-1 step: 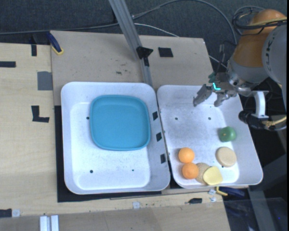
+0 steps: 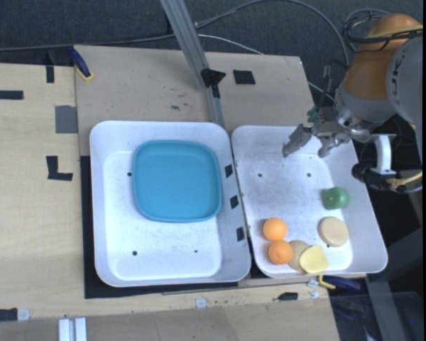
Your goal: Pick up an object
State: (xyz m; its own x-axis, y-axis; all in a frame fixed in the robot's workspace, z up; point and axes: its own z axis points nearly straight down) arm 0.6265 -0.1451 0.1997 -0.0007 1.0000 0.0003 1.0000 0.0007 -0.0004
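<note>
Bench with two shallow white bins; square blue plastic plate (image 2: 176,180) fills the left bin. Right of it, two orange balls (image 2: 274,229), yellow disc (image 2: 314,258), beige disc (image 2: 333,231), round green ball (image 2: 334,198), without long axis. Pincer (image 2: 310,145) hovers spread, empty; approach step, must descend onto one object.

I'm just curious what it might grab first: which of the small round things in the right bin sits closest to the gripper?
The green ball. It lies alone, just below the gripper, while the orange, tan and yellow pieces cluster at the bin's near edge.
</note>
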